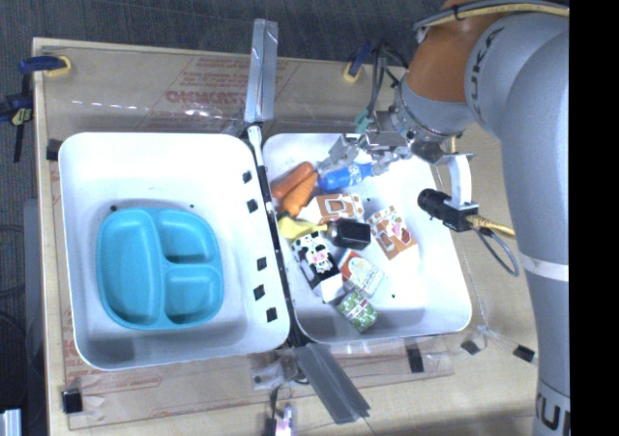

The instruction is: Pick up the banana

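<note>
The arm [522, 134] reaches in from the right, its orange band above the wrist over the far right corner of the right bin [440, 294]. The hand [372, 146] hangs over that bin's far edge, near a blue object [340, 177]; whether it is open or closed cannot be told from here, and nothing can be seen held in it.

The counter [145, 86] carries both white bins side by side. The left bin [87, 163] holds a blue divided plate [160, 265] and nothing else of note.

The banana [298, 228] lies in the right bin against the divider wall, just a small yellow patch showing. It is not yet picked up, so by my reading the whole grasp is left to do, and the hand sits well apart from it toward the far side.

Clutter crowds it: an orange carrot-like piece [295, 187] just beyond it, a black-and-white cow-patterned box [315, 256] touching its near side, a black block [351, 232] beside it, and small printed packets [392, 231] further right. The wall and these neighbours leave little room for a clean approach.
</note>
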Tool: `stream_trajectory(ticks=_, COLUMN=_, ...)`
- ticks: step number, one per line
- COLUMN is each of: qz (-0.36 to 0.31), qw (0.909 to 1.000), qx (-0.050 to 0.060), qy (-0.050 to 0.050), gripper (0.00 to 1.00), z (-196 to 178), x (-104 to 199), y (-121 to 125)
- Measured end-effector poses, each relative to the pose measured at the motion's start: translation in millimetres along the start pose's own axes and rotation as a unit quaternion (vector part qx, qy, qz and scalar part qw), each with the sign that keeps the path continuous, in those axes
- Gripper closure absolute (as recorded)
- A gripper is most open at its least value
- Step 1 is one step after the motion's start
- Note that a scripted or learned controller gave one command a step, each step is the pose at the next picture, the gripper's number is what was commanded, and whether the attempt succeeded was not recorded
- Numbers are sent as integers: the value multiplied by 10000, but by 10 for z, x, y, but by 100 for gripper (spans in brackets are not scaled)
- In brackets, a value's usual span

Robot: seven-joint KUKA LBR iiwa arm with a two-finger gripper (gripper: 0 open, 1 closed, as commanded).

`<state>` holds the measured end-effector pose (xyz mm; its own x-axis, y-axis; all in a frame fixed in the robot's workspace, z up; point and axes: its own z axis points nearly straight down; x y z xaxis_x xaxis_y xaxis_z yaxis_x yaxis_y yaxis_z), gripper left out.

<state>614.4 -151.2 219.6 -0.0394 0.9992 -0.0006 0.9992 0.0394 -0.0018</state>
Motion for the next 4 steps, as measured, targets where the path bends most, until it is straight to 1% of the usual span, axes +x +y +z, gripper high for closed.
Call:
stream_trajectory(ticks=1, qz=-647, qw=9979, qx=-58, qy=-24, gripper=0, z=838, x=447, y=111)
stream_trajectory(ticks=2, qz=273, qw=9995, qx=-149, qy=-53, gripper=0, z=982, x=448, y=-253)
stream_trajectory(ticks=3, qz=989, qw=9948, qx=-238, qy=-33, gripper=0, z=1008, x=447, y=-364)
stream_trajectory(ticks=4, qz=1381, qw=9903, qx=-117, qy=-81, gripper=0, z=1208, x=488, y=-764)
